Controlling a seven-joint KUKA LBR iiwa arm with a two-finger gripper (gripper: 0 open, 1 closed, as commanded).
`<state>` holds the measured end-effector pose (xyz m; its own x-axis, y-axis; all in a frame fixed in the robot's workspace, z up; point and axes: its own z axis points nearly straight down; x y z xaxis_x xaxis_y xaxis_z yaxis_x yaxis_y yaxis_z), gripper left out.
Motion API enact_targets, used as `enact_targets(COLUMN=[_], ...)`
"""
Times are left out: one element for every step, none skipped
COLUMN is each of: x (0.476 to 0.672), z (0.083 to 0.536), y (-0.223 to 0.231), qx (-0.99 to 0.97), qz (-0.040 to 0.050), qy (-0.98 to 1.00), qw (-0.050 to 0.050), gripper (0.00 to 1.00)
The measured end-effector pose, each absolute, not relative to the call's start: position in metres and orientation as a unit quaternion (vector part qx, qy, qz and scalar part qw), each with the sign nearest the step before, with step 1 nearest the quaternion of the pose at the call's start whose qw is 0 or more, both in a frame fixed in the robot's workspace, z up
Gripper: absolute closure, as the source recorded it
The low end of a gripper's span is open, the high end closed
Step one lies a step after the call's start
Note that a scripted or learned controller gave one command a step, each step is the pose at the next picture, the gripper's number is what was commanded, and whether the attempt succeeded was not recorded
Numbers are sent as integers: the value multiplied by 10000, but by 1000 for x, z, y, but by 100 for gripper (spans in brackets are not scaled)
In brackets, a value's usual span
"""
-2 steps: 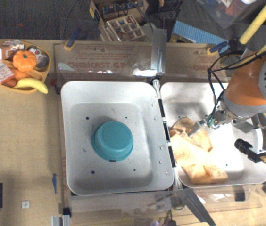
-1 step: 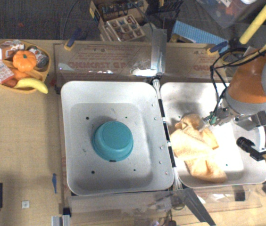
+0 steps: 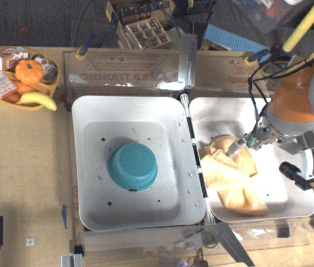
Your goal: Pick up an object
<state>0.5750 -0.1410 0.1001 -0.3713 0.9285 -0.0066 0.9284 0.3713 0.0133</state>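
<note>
Your claw (image 3: 240,144) was down in the right bin (image 3: 299,207), at the upper edge of the crumpled yellow cloth (image 3: 232,174). You could not tell from this slanted view how its tips stood, nor whether any fold was caught in them; the wrist hid that.

The cloth lay directly beneath the claw and spread away from it toward the bin's near wall, bunched into two or three heaps. You would have judged it light, soft and limp: it would not slip like hard plastic, but it would sag and trail, and a pinch on a flat stretch would likely close on nothing. The raised fold just under the claw looked the best place to take it, since a ridge gives both tips something to bite. You should have expected the rest to drag along the floor as it rose.

The other candidate, a teal bowl (image 3: 133,166) turned upside down, sat well off to the claw's far side in the left bin (image 3: 90,121). It looked stiff and smooth, with a rounded back offering little to pinch.

Both bins were white, shallow and glossy, with small dark holes in their floors. They stood side by side on the bench (image 3: 23,177). Beyond the left bin, a basket of toy fruit (image 3: 20,79) sat at the far corner. Behind the bins ran a cardboard strip and loose clutter.
</note>
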Motion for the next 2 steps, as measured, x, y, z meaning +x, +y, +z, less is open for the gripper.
enact_targets(x=[576,564], z=[111,205], y=[-143,-121], qx=[5622,5472], qz=[44,4], qy=[8269,8370], qw=[89,16], gripper=[100,100])
